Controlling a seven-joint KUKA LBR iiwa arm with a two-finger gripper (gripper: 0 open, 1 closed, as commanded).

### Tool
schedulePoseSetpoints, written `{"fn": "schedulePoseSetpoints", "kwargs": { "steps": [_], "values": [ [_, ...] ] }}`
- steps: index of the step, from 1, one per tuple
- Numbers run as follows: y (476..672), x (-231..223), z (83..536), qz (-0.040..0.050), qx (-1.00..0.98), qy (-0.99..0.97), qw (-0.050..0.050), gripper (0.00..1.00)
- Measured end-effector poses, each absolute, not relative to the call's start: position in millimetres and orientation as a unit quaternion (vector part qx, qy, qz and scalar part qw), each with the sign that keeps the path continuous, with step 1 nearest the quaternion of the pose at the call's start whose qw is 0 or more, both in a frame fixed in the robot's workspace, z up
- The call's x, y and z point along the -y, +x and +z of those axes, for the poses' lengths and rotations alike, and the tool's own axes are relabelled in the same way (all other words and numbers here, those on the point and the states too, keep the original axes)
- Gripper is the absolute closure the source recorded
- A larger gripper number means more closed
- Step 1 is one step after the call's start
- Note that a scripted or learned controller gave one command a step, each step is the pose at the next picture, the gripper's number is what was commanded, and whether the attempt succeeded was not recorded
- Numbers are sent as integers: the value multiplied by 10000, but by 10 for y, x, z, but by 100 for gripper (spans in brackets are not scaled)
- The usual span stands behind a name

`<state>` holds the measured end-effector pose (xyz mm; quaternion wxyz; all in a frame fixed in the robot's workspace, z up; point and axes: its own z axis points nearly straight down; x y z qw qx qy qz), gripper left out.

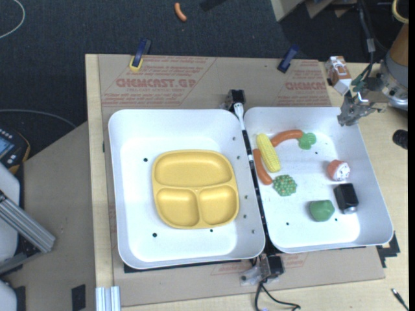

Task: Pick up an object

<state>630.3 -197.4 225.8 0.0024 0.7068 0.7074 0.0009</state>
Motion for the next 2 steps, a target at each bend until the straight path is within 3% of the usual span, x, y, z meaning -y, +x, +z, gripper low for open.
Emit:
{"fn": "schedulePoseSetpoints", "kwargs": {
  "steps": [2],
  "values": [
    [5636,1222,2411,0,-7083,7059,-21,100]
  ]
}}
